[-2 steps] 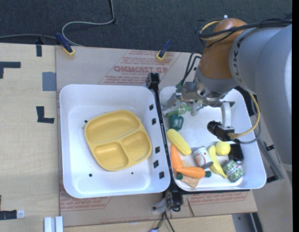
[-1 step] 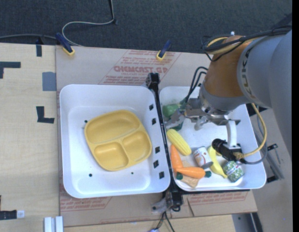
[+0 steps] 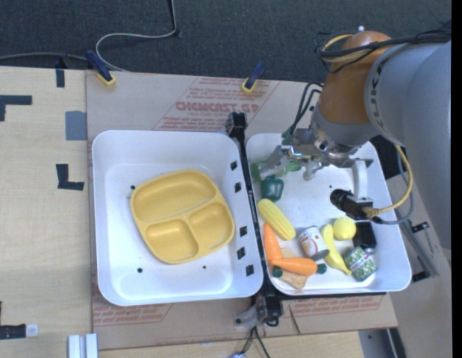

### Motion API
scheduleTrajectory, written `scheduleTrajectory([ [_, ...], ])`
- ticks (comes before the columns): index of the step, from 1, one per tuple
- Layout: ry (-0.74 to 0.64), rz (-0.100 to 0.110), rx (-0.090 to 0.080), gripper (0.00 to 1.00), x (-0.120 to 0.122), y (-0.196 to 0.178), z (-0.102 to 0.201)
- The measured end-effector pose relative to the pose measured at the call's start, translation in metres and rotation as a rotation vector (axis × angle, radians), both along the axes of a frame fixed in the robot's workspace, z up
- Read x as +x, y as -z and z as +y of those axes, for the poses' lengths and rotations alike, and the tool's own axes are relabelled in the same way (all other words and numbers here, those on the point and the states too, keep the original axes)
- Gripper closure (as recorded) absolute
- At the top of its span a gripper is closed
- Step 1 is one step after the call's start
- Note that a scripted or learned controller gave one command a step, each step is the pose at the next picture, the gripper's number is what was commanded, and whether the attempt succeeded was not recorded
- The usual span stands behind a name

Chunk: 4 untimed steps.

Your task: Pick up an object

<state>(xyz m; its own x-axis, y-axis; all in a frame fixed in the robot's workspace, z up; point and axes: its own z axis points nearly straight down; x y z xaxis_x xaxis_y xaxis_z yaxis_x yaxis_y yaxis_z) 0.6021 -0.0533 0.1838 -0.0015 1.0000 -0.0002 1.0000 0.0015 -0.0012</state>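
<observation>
Fingers [image 3: 311,171] first: standing apart, clamping nothing that can be made out between them; hanging with the gripper [image 3: 294,164] low over the right bin [image 3: 391,274], toward that bin's 11 o'clock corner, just beside the divider between the two bins; reaching in from 3 o'clock on the grey and orange arm [image 3: 357,88].

Judging the step in hand: approaching and lining up, not yet lifting; nothing taken so far.

Looking for the nearest candidate: finding a small green pepper [image 3: 272,189] just at 7 o'clock of the gripper, near but apparently not touching; seeing something green close under the left finger too, too hidden to name; noting the corn cob [image 3: 276,218] lying further toward 6 o'clock, then two carrots [image 3: 294,265], a small can [image 3: 311,241], a lemon [image 3: 344,228] and a banana [image 3: 333,253] crowding the bin's 5 to 6 o'clock edge; leaving the yellow divided plate [image 3: 182,215] lying alone in the left bin [image 3: 111,274] at 9 o'clock.

Weighing the next move: probably calling for a short shift toward 7 o'clock to straddle the pepper, a drop until both fingers flank it, then closing before rising; minding the bin wall and divider close at 9 o'clock, likely leaving little room for the left finger.
</observation>
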Motion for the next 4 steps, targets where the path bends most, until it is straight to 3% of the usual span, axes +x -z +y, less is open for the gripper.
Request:
scheduleTrajectory([
  [1,0.000,0.001,0.001,0.00,0.016,0.000,0.024],
  [2,0.001,0.001,0.000,0.00,-0.043,0.000,0.011],
  [3,0.001,-0.007,-0.003,0.00,0.007,0.098,-0.049],
  [4,0.001,-0.006,-0.003,0.00,0.000,0.098,-0.048],
])
